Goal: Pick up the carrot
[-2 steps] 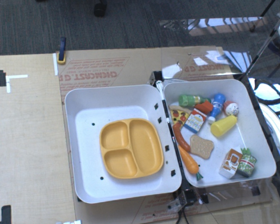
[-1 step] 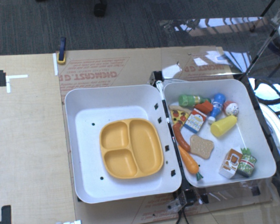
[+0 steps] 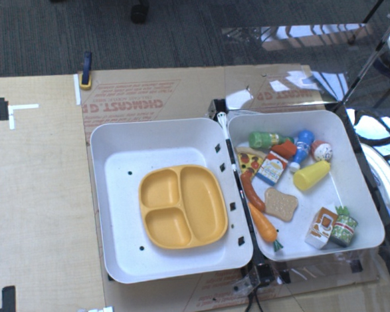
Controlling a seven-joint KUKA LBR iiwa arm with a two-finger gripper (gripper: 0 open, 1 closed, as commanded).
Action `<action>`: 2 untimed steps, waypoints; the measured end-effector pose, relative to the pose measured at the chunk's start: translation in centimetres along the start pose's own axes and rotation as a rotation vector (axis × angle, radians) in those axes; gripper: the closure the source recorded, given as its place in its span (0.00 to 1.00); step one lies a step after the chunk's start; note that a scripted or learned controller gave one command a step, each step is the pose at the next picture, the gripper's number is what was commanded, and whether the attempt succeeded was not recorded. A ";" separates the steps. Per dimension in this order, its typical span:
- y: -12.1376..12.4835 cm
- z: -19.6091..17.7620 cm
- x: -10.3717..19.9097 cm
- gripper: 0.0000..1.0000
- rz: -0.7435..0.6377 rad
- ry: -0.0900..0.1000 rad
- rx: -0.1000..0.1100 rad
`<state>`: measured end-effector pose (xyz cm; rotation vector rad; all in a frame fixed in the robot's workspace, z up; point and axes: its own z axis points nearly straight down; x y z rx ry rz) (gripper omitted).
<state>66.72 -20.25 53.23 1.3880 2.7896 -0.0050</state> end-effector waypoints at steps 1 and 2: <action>0.0 0.0 0.0 0.00 0.000 0.000 0.000; 0.2 -0.8 0.0 1.00 -0.004 -0.004 -0.002</action>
